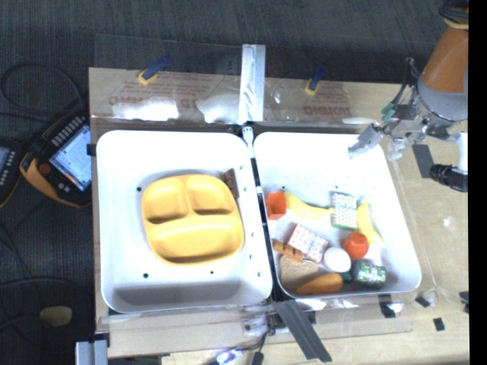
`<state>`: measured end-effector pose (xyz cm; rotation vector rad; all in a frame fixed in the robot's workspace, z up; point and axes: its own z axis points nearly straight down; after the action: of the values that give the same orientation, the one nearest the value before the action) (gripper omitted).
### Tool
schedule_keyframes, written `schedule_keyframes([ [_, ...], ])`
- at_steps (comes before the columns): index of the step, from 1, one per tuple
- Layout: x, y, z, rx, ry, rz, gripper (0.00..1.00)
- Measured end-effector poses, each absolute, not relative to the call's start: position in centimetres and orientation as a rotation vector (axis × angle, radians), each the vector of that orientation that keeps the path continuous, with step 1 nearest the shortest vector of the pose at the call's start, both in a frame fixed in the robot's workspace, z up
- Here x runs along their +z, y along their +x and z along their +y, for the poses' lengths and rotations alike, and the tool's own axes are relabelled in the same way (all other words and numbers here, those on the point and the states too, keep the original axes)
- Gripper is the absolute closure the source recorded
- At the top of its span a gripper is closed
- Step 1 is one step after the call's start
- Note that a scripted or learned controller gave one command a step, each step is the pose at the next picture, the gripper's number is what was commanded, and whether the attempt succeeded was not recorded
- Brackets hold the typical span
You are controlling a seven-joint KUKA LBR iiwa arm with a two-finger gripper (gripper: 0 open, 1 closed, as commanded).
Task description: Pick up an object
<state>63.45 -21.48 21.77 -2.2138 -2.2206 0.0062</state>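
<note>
Spanning a wooden bench [114, 82], two shallow white bins sit side by side. The left bin [114, 204] carries a glossy yellow compartment tray [192, 217]; the right bin [380, 196] crowds its near half with toy food: a curved banana [308, 207], checkered box [307, 242], orange carrot [319, 284], red tomato [355, 244] and white egg [337, 261]. Hovering over that bin's far right corner, the gripper [370, 139] carries nothing; whether its fingers are spread cannot be made out.

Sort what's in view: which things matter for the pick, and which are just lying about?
For the pick: gripper; right bin with banana, egg, tomato, carrot, can.

Lying about: yellow tray in left bin, pendant, clamps.
</note>
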Motion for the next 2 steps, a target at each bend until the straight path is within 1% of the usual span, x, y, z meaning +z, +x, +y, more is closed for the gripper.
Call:
schedule_keyframes([
  [1, 25.7, 60.4, -21.7, 0.009, -2.301, -2.132, 0.00],
  [2, 11.6, 55.6, -18.6, 0.009, -2.332, -2.094, 0.00],
])
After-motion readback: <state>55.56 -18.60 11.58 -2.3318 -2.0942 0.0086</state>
